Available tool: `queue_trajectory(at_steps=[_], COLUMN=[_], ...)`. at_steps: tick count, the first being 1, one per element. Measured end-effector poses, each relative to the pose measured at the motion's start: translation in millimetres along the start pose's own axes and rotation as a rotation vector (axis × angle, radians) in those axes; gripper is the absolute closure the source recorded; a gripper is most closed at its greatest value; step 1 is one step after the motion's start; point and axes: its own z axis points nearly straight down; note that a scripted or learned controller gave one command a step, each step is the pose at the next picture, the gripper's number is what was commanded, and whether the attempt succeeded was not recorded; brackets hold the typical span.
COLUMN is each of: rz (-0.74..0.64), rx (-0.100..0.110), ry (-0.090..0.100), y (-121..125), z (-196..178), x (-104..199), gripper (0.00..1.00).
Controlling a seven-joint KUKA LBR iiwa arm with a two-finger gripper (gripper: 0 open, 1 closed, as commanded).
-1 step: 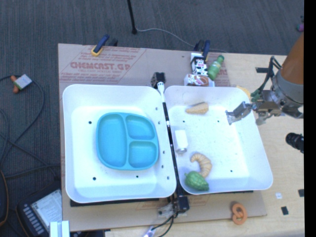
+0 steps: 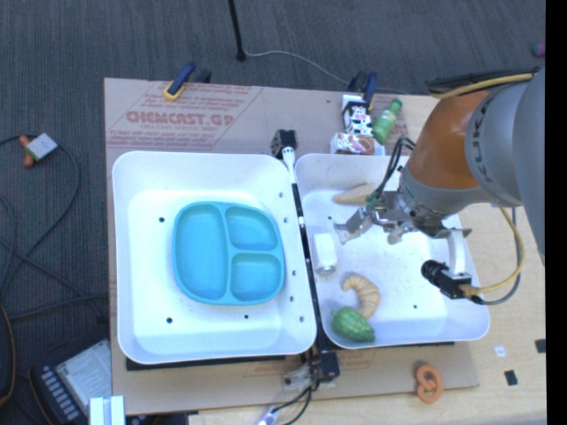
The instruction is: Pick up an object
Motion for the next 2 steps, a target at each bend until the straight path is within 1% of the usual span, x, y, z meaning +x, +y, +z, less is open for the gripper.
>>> queue_trajectory(at_steps=[1,2], rz=[0.003,0.005], rx=[-0.010,-0.014], ry=[-0.002,-0.006], y=[-79.8,-79.0], z=[44.2,34.5], x=[-3.9,-5.7], gripper=[0.00,1.00])
